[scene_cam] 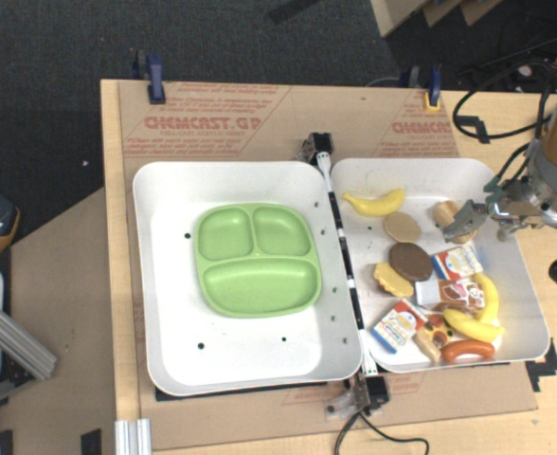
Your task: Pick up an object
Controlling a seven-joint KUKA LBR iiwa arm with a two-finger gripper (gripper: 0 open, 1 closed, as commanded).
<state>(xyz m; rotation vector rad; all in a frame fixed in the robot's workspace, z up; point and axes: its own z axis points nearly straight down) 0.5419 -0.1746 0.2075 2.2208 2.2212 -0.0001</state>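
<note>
You have two white bins side by side on the table [117, 254]. The left bin [165, 330] holds a green plate [257, 260] with three dips, smooth and shiny like plastic. It sits in the middle, maybe as a place for food to go.

The right bin [520, 282] holds all the toy food, so your thing to pick is in there. At about 11 o'clock in that bin lies a curved yellow banana [374, 201]. Near the middle are a tan round cookie [403, 227] and a flat brown disc [411, 260], with a small yellow crinkly piece [391, 280] just beside it at 8 o'clock. Toward 5 o'clock the toys are bunched close, touching each other: little printed boxes [458, 265], another banana [477, 322] and a red sausage [468, 351]. The bunched ones look harder to grab alone.

Your gripper [468, 222] comes in from 3 o'clock and hangs over the bin's upper right part. A small tan lump [444, 212] sits just beside it. I cannot tell if the fingers are apart or together, or if they are on the lump.
</note>
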